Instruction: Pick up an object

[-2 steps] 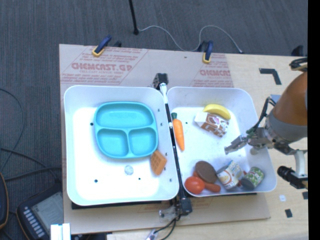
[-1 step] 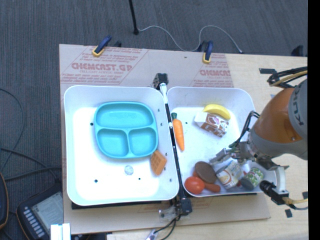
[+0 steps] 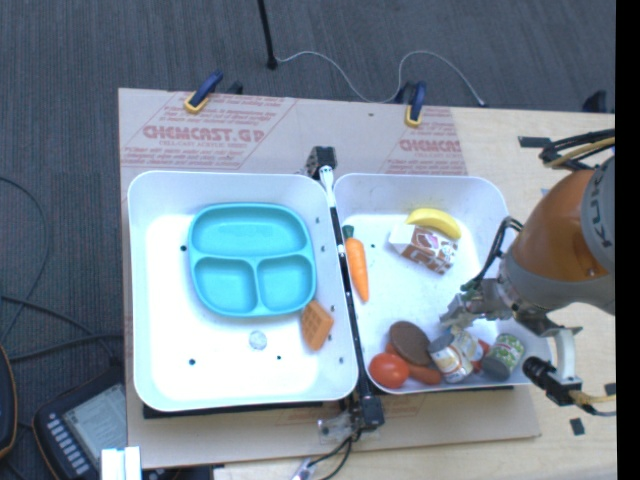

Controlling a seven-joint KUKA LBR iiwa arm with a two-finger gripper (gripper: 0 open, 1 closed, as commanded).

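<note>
Where gripper (image 3: 468,320) dips (fingers obscured).

tray (image 3: 250,260) in left bin (image 3: 150,298), carrot (image 3: 357,268), banana (image 3: 434,221) in right bin (image 3: 490,203)

A: How is the light over the left bin (image 3: 140,268)?
B: Bright and even from overhead; its white floor is close to washed out, and the blue tray (image 3: 250,258) inside it throws only a thin soft shadow.
A: And sharpness?
B: Fair near that bin. To its right, the clutter beside the arm (image 3: 575,243) is soft and hard to separate, and the dark carpet beyond looks grainy
</note>
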